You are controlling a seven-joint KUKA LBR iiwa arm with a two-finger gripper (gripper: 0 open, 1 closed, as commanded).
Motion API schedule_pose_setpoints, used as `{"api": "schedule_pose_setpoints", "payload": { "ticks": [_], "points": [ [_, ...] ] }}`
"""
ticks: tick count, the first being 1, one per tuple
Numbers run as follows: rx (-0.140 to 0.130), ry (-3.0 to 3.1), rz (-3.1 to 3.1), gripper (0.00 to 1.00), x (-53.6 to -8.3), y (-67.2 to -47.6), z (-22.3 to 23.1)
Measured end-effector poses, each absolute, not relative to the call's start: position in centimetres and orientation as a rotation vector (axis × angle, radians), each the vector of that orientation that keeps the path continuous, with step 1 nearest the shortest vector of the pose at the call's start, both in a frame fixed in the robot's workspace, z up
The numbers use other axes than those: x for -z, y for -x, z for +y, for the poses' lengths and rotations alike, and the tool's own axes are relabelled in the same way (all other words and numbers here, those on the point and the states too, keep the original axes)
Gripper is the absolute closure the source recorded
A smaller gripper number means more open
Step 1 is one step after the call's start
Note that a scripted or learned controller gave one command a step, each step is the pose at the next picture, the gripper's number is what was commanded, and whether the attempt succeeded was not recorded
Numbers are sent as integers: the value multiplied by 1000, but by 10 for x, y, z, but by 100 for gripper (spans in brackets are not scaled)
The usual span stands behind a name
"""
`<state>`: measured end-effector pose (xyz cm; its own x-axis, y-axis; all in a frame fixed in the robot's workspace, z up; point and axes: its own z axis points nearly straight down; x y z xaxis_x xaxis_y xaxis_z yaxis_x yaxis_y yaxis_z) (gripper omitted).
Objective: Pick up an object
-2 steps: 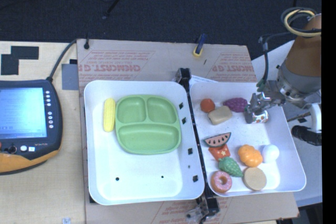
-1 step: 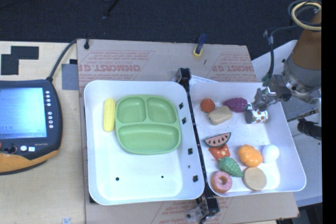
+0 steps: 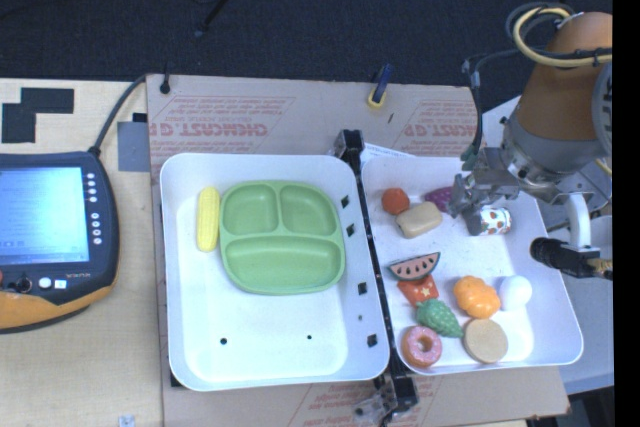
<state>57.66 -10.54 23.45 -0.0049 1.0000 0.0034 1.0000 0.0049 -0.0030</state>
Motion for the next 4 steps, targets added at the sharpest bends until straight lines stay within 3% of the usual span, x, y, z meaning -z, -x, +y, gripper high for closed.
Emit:
{"api": "schedule_pose_setpoints", "payload": {
  "ticks": [1, 3, 4],
  "points": [
    [-4, 2213, -2221, 100, -226, -554, -52],
    [-5, 2215, -2221, 100, -236, -538, 28],
    [-4, 2220, -2219, 100, -236, -543, 23]
  ]
}}
